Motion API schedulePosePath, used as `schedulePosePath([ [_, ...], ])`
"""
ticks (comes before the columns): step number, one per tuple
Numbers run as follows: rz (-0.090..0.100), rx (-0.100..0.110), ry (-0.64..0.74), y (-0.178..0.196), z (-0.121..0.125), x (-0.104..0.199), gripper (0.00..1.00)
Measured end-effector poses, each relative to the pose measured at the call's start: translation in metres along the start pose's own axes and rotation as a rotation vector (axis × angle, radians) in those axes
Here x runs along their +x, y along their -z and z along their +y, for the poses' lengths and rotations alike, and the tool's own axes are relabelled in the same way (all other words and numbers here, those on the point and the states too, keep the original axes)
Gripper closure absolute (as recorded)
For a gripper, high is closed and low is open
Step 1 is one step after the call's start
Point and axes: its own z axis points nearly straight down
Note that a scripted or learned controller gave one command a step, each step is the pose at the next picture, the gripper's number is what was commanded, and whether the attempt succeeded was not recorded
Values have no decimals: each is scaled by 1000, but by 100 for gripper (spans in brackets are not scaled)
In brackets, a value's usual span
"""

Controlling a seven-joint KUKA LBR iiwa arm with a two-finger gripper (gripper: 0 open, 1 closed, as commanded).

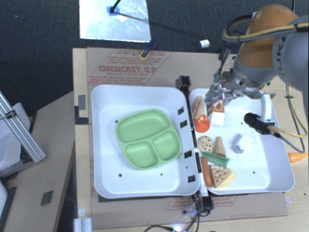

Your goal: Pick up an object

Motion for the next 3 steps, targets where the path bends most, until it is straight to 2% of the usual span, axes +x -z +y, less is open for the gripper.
schedulePosePath([
  [2, -1, 3, -1, -15, -28, 105, 100],
  [3, 0, 0, 0, -7, -37, 149, 100],
])
